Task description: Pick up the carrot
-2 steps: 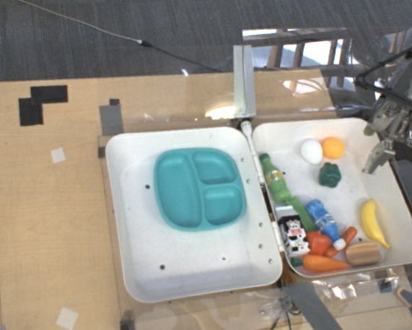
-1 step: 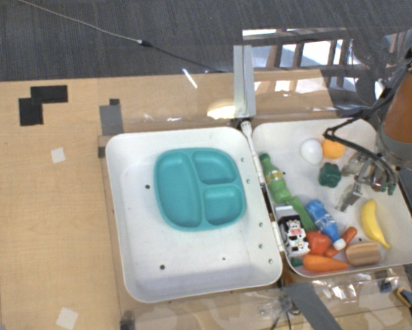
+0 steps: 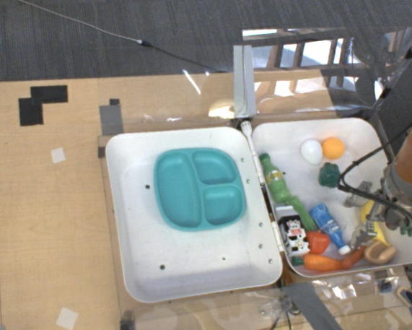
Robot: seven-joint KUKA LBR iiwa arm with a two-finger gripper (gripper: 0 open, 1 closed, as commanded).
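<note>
Two white bins sit side by side on the wooden bench. Left bin (image 3: 136, 225) holds a teal divided plate (image 3: 198, 188), lying flat near its middle. Right bin (image 3: 347, 129) is crowded along its near and left sides. The carrot (image 3: 331, 262) lies flat along the near wall, orange, its thick end pointing left and its thin end toward the right, touching a red piece (image 3: 318, 242) just above it. A green bottle (image 3: 274, 183) lies along the left wall, and below it a small black-and-white box (image 3: 293, 235). A blue bottle (image 3: 328, 226) lies tilted near the middle, just above the carrot. A tan round piece (image 3: 380, 253) sits in the near right corner beside something yellow (image 3: 375, 225). At the far side a white ball (image 3: 311, 150) touches an orange ball (image 3: 333, 148), with a dark green lump (image 3: 329, 175) just below them. The arm comes in from the right, and the gripper (image 3: 365, 234) hangs low over the near right part of this bin, just right of the carrot's thin end. Cannot tell how wide it stands, nor whether anything is held.
</note>
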